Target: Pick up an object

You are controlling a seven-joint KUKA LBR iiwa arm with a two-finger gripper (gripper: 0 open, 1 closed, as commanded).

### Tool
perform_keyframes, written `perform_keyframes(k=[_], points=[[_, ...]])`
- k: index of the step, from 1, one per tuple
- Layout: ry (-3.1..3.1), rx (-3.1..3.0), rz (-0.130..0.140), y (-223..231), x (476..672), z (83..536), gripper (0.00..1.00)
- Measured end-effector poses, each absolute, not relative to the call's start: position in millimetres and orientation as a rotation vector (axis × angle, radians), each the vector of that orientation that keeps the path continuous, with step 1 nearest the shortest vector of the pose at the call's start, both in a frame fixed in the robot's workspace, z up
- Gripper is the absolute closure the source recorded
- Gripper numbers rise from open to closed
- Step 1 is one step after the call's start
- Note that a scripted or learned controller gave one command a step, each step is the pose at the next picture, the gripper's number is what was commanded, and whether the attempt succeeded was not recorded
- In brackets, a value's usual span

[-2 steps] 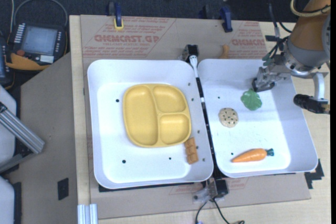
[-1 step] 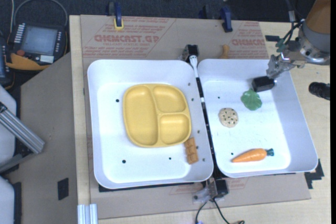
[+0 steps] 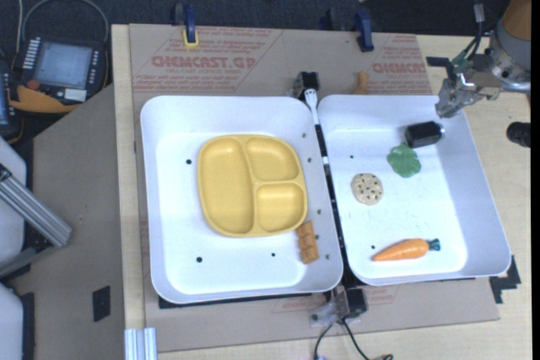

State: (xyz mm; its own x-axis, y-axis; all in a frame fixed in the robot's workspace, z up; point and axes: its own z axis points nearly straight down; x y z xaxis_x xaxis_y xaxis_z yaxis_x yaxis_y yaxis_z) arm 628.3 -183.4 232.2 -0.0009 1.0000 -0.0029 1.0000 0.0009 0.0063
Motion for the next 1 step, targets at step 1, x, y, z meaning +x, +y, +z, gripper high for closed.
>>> perform_keyframes(k=[1], points=[[2.229,2.219,-0.001,-128.1,605.1,229.4,1.00]])
